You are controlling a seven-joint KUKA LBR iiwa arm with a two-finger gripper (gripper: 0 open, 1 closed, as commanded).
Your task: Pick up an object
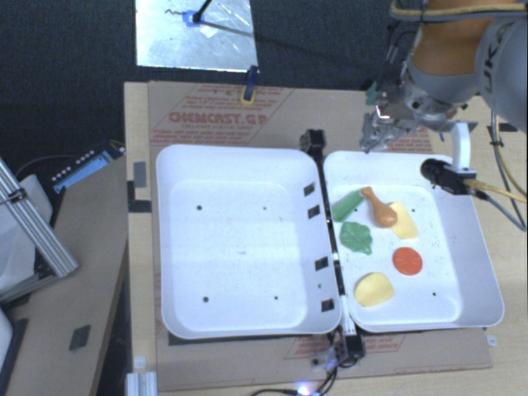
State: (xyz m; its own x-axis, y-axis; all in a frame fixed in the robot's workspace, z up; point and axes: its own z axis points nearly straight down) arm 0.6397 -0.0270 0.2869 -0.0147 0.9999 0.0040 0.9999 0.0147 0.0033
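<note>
The arm [462, 40] is cut off by the picture's top and right edges. Its end effector [381, 134], above the far edge of the right bin [478, 246], is too small and blurred (fingers indistinct) to read.

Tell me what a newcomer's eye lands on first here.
First, the bright toy foods in the right bin: an orange drumstick, a red disc, a yellow lump and green leafy pieces. Next, the grey arm's orange band at upper right, its gripper above the bin's far rim.
</note>
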